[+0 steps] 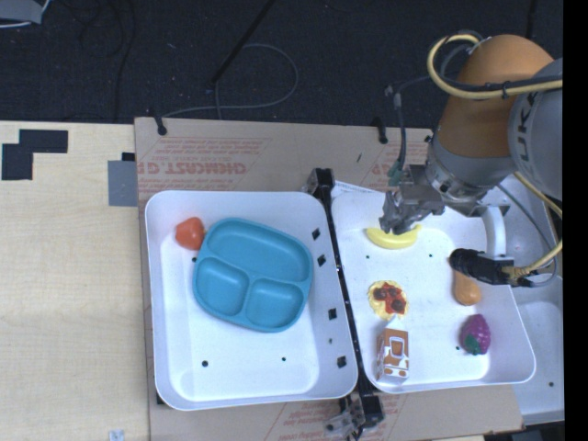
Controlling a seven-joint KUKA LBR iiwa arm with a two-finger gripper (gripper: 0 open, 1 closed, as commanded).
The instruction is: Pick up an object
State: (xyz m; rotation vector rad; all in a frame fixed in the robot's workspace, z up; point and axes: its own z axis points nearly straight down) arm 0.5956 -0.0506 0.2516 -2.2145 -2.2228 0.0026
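Yellow banana (pixel 393 238) lies directly under the gripper (pixel 401 220), finger state indiscernible.

Single fixed camera, mounted above the bench and looking down at a slant. The divider (pixel 333 274) between the two white bins serves as reference: it sits just right of frame centre, running slightly off vertical. Left bin (pixel 175 375) and right bin (pixel 514 361) are both fully framed. Dark floor lies beyond the divider's far end. Distance moderate; the arm (pixel 487 108) enters from the right.
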